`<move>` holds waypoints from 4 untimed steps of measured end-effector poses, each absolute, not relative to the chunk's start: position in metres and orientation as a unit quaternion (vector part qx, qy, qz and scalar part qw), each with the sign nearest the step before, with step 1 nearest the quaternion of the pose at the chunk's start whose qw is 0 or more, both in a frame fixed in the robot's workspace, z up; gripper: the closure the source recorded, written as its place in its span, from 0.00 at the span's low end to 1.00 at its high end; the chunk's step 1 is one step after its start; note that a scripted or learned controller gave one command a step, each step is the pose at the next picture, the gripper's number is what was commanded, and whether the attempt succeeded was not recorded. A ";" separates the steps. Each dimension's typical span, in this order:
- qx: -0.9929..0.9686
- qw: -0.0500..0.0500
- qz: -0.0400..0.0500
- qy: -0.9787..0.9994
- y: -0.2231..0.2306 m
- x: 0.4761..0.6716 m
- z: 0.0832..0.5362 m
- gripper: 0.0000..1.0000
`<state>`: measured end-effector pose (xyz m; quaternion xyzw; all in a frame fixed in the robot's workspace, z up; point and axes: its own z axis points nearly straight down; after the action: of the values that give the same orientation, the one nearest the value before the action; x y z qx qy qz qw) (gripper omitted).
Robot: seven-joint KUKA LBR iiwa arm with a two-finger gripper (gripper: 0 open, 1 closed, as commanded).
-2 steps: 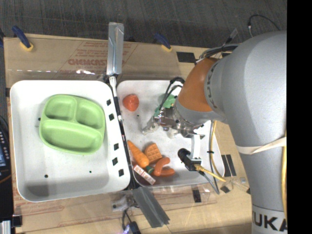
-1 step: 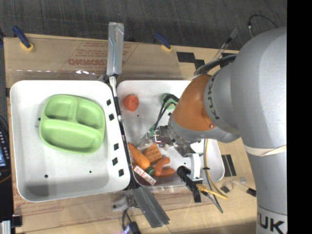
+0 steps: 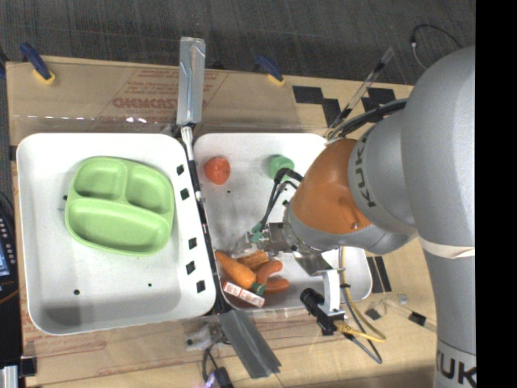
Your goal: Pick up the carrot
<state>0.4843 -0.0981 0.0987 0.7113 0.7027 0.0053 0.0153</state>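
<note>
That long orange plastic carrot [image 3: 235, 269] looks light, stiff and a bit slick — I'd pinch it mid-length, across the narrow way — claw [image 3: 262, 245] state, can't tell.

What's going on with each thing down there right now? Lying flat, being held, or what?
Green tray: lying flat in the left bin, right way up.
Tomato: resting loose in the right bin, near the divider.
Green item: resting beside the arm, partly hidden.
Carrot: lying in the food pile at the near edge, not lifted.
Gripper: low over the pile.
</note>
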 end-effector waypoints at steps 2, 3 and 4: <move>0.667 0.015 0.006 0.745 -0.101 0.485 0.099 0.00; 0.664 0.009 0.004 0.747 -0.099 0.483 0.106 1.00; 0.474 0.004 0.003 0.880 -0.134 0.481 0.097 1.00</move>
<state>0.4805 -0.1342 0.0970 0.4740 0.8805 0.0026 0.0043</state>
